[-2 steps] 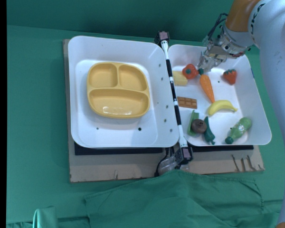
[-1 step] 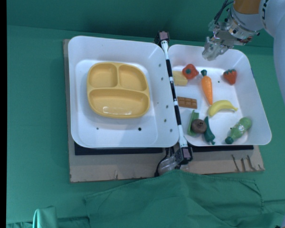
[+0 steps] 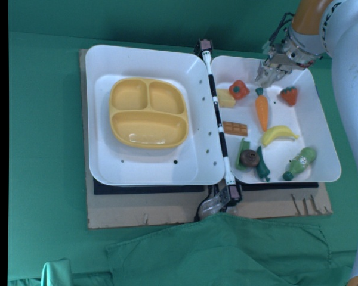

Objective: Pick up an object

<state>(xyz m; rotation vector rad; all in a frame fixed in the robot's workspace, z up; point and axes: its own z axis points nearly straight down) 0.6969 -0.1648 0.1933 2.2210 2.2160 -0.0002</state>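
Camera view: carrot (image 3: 262,112) lies just below the claw (image 3: 268,76).

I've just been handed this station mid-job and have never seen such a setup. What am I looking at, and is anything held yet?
One camera looks down at a slant on a bench. The grey arm with an orange band reaches in from the right; its gripper hangs over the far end of the right bin, just above the toy carrot. Nothing is seen between its fingers. That bin also holds a banana, strawberry, red pepper and green bottle. The left bin holds a yellow divided plate.
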